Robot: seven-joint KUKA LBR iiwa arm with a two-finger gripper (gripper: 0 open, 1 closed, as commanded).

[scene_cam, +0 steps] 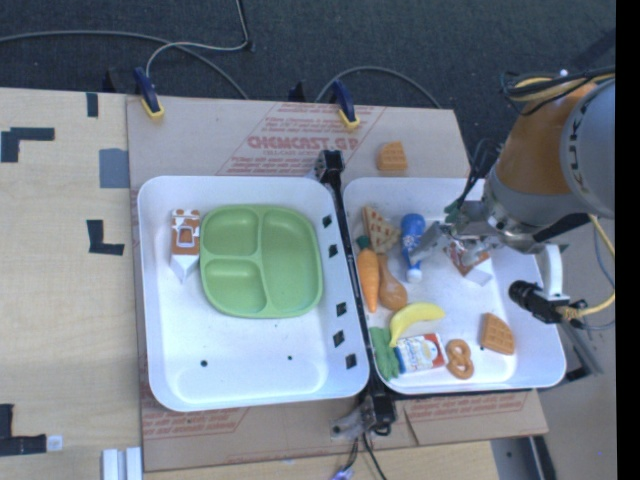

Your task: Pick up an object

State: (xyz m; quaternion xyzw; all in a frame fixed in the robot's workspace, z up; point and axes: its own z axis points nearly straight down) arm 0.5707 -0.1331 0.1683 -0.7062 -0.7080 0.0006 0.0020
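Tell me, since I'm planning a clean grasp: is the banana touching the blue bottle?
Apart. The camera view shows bare white bin floor between the banana and the blue bottle, which lies further up the right bin.

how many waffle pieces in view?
3. One waffle piece lies on the cardboard above the right bin. One sits in that bin's upper left by the divider. One sits lower right. The gripper may hide more.
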